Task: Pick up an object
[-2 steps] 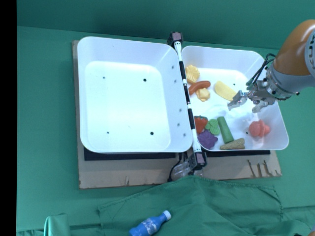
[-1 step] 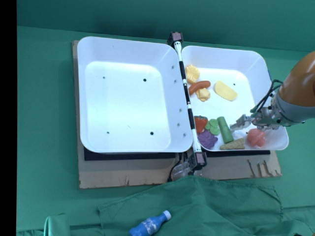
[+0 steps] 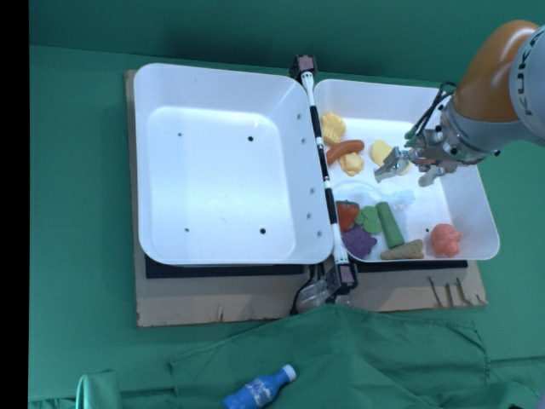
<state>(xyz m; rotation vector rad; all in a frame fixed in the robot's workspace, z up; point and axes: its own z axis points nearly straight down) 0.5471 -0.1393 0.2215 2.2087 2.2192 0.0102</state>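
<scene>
While a blue bottle lay on the green cloth nearest the camera, the right bin held toys: purple piece, green stick, orange figure, sausage farther back. Above that bin's middle, the gripper hung, fingers spread apart, grasping nothing.
</scene>
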